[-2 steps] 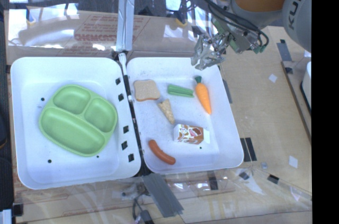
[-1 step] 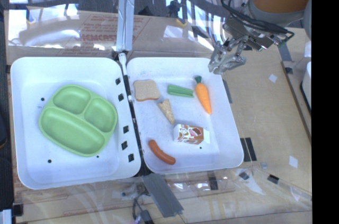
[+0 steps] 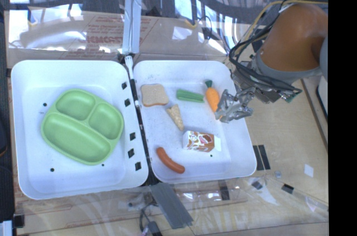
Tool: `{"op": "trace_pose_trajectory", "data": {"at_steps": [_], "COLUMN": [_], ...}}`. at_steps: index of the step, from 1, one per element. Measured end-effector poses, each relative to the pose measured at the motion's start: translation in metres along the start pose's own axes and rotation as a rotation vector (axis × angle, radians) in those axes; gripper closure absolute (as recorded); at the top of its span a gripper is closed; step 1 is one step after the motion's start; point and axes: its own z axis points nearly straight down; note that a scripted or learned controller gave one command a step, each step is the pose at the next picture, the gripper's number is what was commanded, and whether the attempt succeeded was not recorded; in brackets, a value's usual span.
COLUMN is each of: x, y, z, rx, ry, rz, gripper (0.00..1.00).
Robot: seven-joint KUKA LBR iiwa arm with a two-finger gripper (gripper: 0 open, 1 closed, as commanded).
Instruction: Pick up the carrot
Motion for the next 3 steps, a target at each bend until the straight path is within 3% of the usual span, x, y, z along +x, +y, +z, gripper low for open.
{"op": "trace_pose_trajectory", "data": {"at_steps": [1,2,3], "x": [-0.081,-0.115,-0.117], "y": [0.029,0.030,0.031], "z": [0.028,0.076,0.064], "rx": [0.000,0.000,0.002], "ry": [-0.002,0.000,-0.002], "rz": [-0.147,-0.312,-0.317], "gripper": [1.00,1.00,1.00]}}
